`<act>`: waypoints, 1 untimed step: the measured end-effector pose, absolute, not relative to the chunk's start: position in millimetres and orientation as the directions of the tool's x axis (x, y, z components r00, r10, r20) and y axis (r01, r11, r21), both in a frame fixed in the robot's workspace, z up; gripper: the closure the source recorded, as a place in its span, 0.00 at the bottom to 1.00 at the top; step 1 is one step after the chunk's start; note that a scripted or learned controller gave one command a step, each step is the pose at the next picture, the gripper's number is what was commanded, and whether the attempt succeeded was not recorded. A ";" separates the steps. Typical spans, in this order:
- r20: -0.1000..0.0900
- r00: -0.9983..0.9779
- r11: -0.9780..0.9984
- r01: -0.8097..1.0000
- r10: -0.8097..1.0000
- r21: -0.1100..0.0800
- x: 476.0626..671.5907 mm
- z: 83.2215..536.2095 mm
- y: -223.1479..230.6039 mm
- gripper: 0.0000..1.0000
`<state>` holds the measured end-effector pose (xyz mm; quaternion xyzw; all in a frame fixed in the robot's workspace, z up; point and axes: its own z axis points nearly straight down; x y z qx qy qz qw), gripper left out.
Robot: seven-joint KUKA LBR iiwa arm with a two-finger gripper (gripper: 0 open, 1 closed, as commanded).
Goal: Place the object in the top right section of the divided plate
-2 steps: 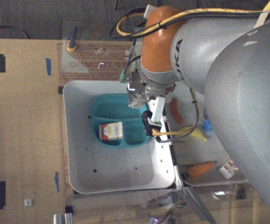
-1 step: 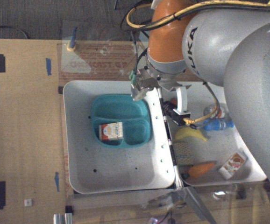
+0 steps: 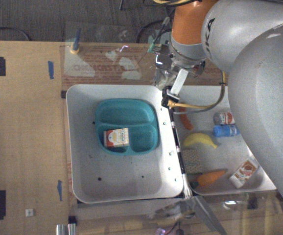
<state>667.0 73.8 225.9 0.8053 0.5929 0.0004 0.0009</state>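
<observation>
A teal divided plate [image 3: 124, 112] lies in the left bin [image 3: 82, 170]. A small red and white carton [image 3: 116, 137] rests in the plate's compartment at the lower left of the view, lying flat. My gripper [image 3: 162, 83] hangs over the far end of the wall between the two bins, just beyond the plate's upper right corner. It is apart from the carton, and I see nothing in it.
The right bin [image 3: 259, 182] holds a banana [image 3: 200, 140], a carrot [image 3: 211, 177], a small can [image 3: 223, 117], a blue object [image 3: 225, 130], a red-orange piece [image 3: 185, 122] and a tilted carton [image 3: 243, 172]. The arm's bulk covers that bin's right side.
</observation>
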 end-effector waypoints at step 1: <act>0.000 0.295 -0.295 0.955 0.955 0.001 666.7 225.8 75.4 0.00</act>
